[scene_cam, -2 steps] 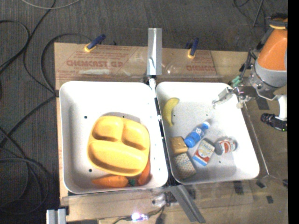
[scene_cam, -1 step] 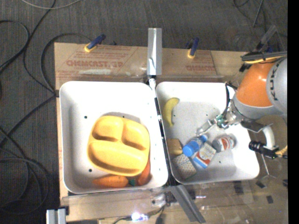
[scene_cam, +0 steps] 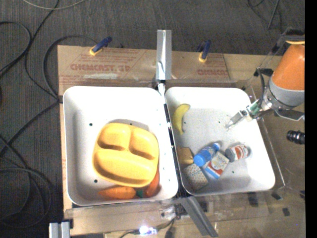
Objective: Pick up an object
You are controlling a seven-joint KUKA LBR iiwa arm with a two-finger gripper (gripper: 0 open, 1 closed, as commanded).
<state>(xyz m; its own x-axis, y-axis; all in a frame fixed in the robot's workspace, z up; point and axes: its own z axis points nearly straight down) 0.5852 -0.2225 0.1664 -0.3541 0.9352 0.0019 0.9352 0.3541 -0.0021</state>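
Note:
The right bin holds a yellow banana near its left wall. A blue-capped bottle with a red and white label lies at the middle front. A small grey-capped bottle rests to its right. A brown block and a grey mesh pad sit at the front left. My gripper reaches in from the right over the bin's bare upper right floor, above and apart from the bottles, with nothing seen in it.
The left bin carries a large yellow moulded tray, with an orange carrot tucked under its front edge. The arm's orange band hangs over the right bin's far right corner. A metal post stands behind the divide.

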